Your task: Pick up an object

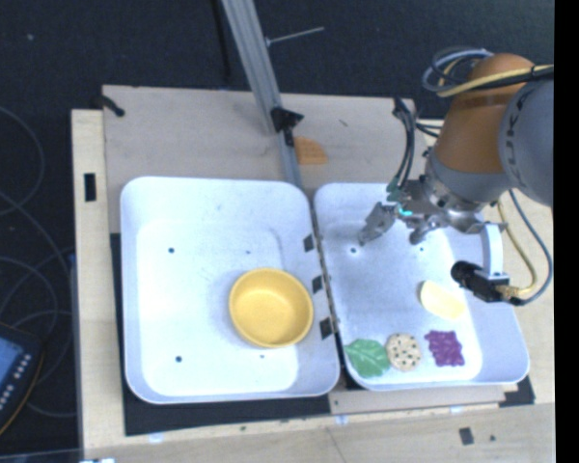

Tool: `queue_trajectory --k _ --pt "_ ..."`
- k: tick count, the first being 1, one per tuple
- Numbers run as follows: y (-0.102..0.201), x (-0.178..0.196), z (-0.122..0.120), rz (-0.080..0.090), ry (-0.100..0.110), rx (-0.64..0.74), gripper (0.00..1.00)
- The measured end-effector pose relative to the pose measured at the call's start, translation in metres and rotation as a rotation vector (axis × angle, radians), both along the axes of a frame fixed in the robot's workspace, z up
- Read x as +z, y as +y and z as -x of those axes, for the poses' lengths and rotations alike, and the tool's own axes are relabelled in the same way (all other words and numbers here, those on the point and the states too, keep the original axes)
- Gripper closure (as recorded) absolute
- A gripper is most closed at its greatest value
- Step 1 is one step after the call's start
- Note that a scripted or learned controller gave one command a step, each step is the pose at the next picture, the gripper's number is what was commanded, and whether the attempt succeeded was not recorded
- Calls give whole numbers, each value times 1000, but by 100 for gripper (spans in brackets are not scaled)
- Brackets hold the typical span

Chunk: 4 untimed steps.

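A yellow bowl (pixel 270 307) sits in the left bin (pixel 174 220). Small food pieces line the right bin's (pixel 367 278) near edge. The gripper (pixel 398 228) hovers above the right bin, fingers spread wide, holding nothing.

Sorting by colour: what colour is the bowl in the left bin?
Yellow; the bowl shows plainly in the camera view.

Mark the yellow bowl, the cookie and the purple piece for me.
yellow bowl (pixel 269 307): camera view, centre of its hollow.
cookie (pixel 402 351): camera view, middle of its speckled face.
purple piece (pixel 446 347): camera view, centre of its top.
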<state>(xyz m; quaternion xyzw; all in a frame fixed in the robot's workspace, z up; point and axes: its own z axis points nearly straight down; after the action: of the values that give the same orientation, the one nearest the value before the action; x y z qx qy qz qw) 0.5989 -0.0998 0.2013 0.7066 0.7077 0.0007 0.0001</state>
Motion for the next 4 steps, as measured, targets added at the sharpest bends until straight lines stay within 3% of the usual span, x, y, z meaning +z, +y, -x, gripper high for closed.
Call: queue_trajectory --k 2,3,4 --pt "1 -103 6 3 5 -4 0" --pt "1 -89 4 1 -2 -10 100" --pt "2 -26 6 2 -7 -3 100"
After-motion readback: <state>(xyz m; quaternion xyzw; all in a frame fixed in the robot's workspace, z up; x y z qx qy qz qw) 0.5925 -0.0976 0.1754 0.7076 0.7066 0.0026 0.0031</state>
